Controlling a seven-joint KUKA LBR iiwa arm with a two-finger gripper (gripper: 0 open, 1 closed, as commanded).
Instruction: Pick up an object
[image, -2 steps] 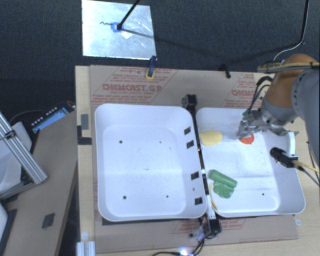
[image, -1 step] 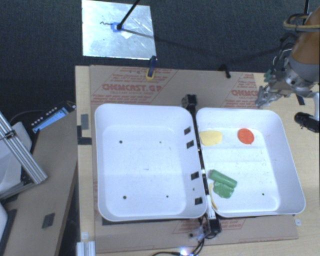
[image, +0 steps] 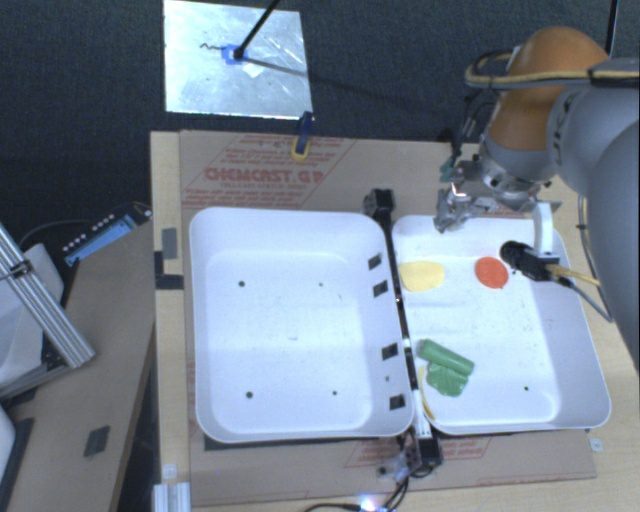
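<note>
Nearest the camera, a tangle of cables and small black clips (image: 415, 462) sits at the near end of the seam between the two bins. Both bins rest on a cardboard sheet (image: 270, 165) printed with red lettering, which lies on the desk (image: 120, 330).

Right bin (image: 585, 395): three objects lie on its floor.
- A green object (image: 444, 365) lies in the near left part, close to the seam. It looks like two stacked pieces, the darker one on top.
- A yellow object (image: 422, 275) lies in the far left part, just beside the seam.
- A red-orange round object (image: 490, 272) lies to the right of the yellow one, apart from it, and near a black fitting (image: 522, 258) on the arm's white bracket.

Left bin (image: 290, 325): its white floor shows four small dark holes and faint specks.

Black hinge-like clips (image: 378, 262) run along the seam between the bins.

Arm (image: 590, 110): the grey body with its orange band (image: 535, 85) enters from the right and hangs over the far right bin. The pincer (image: 452, 215) points down at the far edge of the right bin, beyond the yellow object and apart from it. No object shows between its fingers. Whether the pincer is released or clenched cannot be told at this angle.

Far side: a reflective silver sheet (image: 235, 60) lies beyond the cardboard, with a thin dark rod crossing it. A yellow and blue clamp (image: 302, 140) grips the cardboard's far edge. At the left, an aluminium frame piece (image: 40, 310) and a blue-edged device (image: 100, 235) rest beside the desk.
</note>
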